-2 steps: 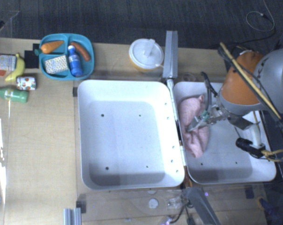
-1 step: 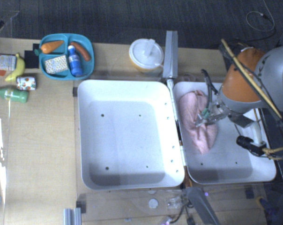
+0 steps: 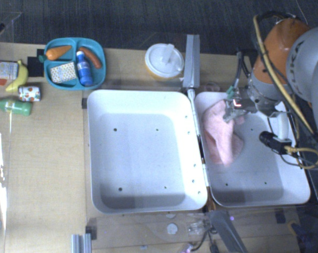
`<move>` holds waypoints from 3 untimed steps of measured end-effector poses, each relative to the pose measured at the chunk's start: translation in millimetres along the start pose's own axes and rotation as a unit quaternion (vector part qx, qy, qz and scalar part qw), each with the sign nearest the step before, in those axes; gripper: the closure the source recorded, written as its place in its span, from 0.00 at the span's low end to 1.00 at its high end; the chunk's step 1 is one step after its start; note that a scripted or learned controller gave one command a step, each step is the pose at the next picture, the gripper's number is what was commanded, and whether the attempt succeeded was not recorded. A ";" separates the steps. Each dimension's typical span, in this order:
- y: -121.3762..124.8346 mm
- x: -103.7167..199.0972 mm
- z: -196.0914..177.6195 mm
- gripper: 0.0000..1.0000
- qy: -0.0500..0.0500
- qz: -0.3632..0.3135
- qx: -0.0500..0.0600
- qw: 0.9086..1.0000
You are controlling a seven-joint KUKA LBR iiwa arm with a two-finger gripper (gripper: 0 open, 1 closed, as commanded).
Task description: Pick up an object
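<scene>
arm: reaches in from right, wrist angled down-left | hand (image 3: 234,109): low, fingers unclear

Both bins white: left bin (image 3: 143,151), right bin (image 3: 264,186). Cloth (image 3: 219,136) by the right bin's left wall: pale pink, plain. Arm (image 3: 301,62) grey with orange band. Bench (image 3: 43,162) light tan. At its far left corner: blue divided tray (image 3: 98,62), yellow banana (image 3: 18,77), green bottle (image 3: 12,106). Far edge: white-lidded yellow cup (image 3: 165,60).

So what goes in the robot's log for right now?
arm: over right white bin | gripper: at soft pink cloth | grasp: unclear | left white bin: untouched
</scene>
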State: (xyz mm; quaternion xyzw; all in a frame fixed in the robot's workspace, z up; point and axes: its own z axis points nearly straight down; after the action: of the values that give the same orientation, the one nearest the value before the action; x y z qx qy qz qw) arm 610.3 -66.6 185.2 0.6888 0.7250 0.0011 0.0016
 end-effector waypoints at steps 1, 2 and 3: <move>36.6 -75.1 -31.9 1.00 -0.001 0.031 0.000 1.000; 36.8 -74.5 -32.0 0.00 -0.001 0.030 0.000 1.000; 41.3 -40.8 88.9 0.00 -0.001 -0.015 -0.002 1.000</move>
State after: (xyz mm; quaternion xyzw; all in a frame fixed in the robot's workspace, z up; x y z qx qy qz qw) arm 654.0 -105.2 96.6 0.6778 0.7352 0.0019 0.0031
